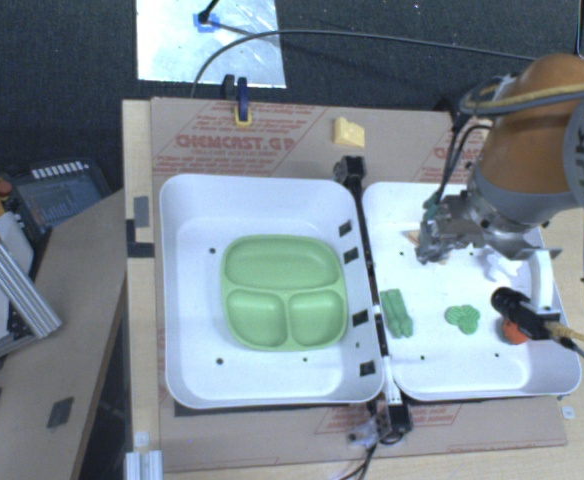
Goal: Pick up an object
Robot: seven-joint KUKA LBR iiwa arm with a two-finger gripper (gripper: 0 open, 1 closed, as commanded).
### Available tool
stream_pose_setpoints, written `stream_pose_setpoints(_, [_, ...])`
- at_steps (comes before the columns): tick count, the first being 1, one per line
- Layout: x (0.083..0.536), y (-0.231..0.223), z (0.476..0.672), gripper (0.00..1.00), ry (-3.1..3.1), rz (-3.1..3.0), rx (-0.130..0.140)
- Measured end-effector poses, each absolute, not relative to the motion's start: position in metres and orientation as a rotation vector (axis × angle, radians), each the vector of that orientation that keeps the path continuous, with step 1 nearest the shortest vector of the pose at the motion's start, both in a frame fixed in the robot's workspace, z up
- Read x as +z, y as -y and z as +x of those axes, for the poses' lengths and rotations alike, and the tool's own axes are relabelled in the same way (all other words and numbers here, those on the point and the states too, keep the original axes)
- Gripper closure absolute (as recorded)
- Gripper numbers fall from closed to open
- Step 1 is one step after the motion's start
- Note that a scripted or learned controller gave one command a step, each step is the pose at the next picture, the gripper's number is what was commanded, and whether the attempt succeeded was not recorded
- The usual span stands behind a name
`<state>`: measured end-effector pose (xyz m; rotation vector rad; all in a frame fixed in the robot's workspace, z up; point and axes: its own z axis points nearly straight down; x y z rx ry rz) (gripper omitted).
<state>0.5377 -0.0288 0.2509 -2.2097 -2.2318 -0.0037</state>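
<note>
The grey arm's gripper (430, 250) is over the right shallow white plastic bin (472, 376), roughly 10 o'clock from the bin's middle. Honestly can't tell from this angle if it's open or closed.

Loose stuff in that bin: a green ridged rectangular block (396, 313) at 8 o'clock by the left wall, and a small green clover-shaped piece (461, 317) at about 6 o'clock. Both sit apart from the gripper.

The left white bin (187, 368) has a pale green three-compartment plastic plate (282, 290) in the centre. A small yellow wedge (349, 131) sits on the brown cardboard sheet (272, 138) at 12 o'clock.
</note>
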Motion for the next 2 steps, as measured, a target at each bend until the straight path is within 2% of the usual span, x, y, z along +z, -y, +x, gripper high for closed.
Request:
stream_pose_setpoints(1, [0.254,-0.026,0.539,1.0,2.233,-2.21,-0.005])
stream_pose_setpoints(2, [0.236,-0.079,0.532,1.0,2.23,-2.21,-0.001])
